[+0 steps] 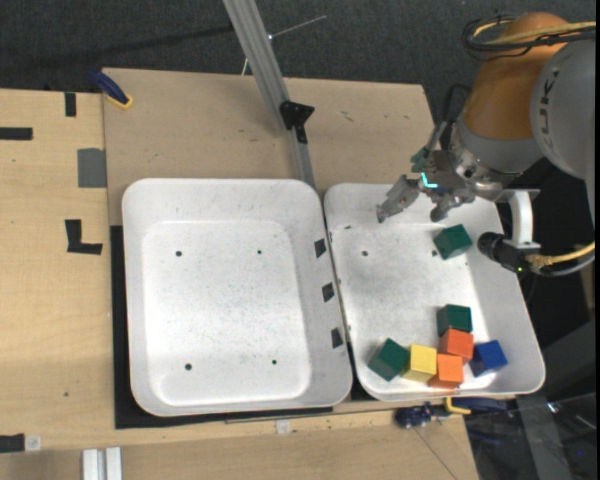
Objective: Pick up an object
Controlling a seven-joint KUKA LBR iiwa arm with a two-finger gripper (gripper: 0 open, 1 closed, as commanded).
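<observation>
The grey arm with its orange band reaches in from the right and hangs over the far part of the right bin. Its jaws point down and to the left, standing open with nothing between them; one finger juts out toward the bin's far left corner, and the other finger sits closer to the wrist.

Just near and right of the jaws, a dark green block lies alone on the bin floor, tilted, apart from the fingers and not touching them.

The other blocks crowd the near right corner of the same bin. A second dark green block sits farthest back in that cluster, with an orange block touching it on the near side. A blue block lies just right of these, by the bin's right wall. Along the near wall stand a green block, a yellow block beside it, and another orange block next to the yellow one.

The left bin lies side by side with the right one on the tan tabletop. A slanted metal pole rises from a black clamp at the far edge between the bins.
</observation>
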